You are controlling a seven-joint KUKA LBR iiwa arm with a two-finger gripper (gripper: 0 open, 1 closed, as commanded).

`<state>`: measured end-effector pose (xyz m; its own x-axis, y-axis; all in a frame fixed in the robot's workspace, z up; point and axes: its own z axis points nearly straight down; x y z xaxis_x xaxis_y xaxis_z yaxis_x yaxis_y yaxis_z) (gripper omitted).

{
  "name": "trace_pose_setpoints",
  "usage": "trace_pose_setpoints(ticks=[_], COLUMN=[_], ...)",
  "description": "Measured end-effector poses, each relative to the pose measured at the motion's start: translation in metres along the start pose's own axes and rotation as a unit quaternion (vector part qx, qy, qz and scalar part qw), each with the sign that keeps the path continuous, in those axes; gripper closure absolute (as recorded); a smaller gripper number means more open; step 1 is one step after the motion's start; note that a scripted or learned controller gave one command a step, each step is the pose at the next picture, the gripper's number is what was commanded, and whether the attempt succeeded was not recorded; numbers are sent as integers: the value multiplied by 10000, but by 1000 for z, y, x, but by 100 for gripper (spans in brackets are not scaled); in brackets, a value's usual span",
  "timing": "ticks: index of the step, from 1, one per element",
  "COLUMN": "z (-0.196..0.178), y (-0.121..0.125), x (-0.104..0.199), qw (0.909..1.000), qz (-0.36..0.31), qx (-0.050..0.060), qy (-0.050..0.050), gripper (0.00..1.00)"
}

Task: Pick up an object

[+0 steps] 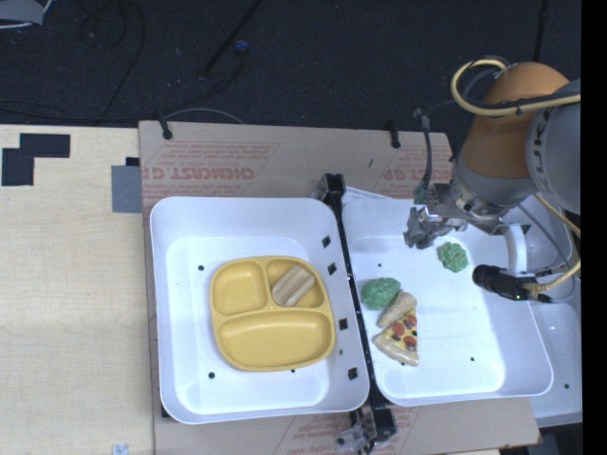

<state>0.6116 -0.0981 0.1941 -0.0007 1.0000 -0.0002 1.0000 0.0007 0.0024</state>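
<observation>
Green broccoli just beside gripper, apart

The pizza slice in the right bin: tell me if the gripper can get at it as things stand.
Probably yes. The pizza slice lies flat on the right bin's floor, open from above. The gripper hovers farther back in that bin. A green piece and tan piece crowd its upper edge.

A pale wooden bench meets dark carpeted floor strewn with black cables.
</observation>
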Motion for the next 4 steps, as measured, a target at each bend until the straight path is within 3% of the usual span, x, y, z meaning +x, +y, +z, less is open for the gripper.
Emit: trace_pose_setpoints(ticks=[1, 2, 4], z=[-53, -59, -34], y=[1, 4, -2], x=[-1, 51, 150], qw=[10000, 10000, 10000], qz=[-1, -22, -19], qx=[-4, 17, 39], qy=[-1, 12, 7], gripper=[100, 100, 100])
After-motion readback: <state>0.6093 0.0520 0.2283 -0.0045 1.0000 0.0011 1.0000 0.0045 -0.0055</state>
